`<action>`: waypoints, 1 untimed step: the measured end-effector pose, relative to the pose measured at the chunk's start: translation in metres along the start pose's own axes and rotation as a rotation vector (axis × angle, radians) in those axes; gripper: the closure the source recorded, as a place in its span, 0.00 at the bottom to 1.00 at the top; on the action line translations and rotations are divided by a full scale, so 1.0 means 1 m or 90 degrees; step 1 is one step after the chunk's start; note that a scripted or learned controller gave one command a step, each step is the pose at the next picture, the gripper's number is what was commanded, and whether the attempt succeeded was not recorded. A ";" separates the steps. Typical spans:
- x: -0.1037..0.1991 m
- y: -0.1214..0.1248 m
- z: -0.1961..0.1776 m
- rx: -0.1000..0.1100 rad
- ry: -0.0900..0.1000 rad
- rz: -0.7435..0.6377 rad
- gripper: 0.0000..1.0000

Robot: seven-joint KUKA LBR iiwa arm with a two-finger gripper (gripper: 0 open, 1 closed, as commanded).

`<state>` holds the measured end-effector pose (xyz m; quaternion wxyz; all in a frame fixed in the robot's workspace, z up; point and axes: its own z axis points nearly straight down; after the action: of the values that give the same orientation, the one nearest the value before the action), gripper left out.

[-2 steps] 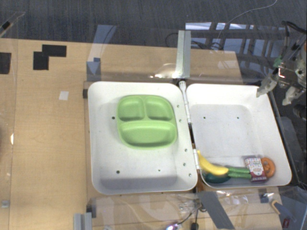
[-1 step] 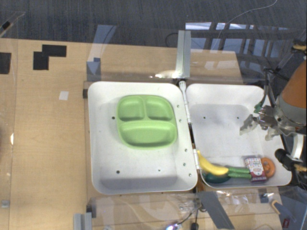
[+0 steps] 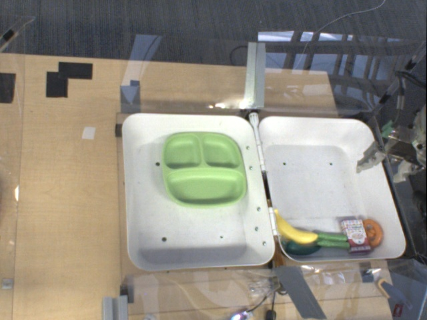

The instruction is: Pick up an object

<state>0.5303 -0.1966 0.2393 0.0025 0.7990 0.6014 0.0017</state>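
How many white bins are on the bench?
2. The left shallow white bin holds a green divided plastic plate. The right shallow white bin sits right beside it, with a yellow banana near its front edge.

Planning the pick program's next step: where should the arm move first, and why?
Probably sweep the gripper from the right bin's far right edge toward the near edge, stopping above the yellow banana. The graspable things cluster there: banana, dark green object, small maroon packet and orange round item.
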 end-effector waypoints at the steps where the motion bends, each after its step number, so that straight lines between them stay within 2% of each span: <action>1: 0.009 -0.048 0.082 0.003 0.001 -0.118 0.00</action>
<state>0.4874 -0.1746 0.1573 0.0006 0.7399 0.6727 0.0006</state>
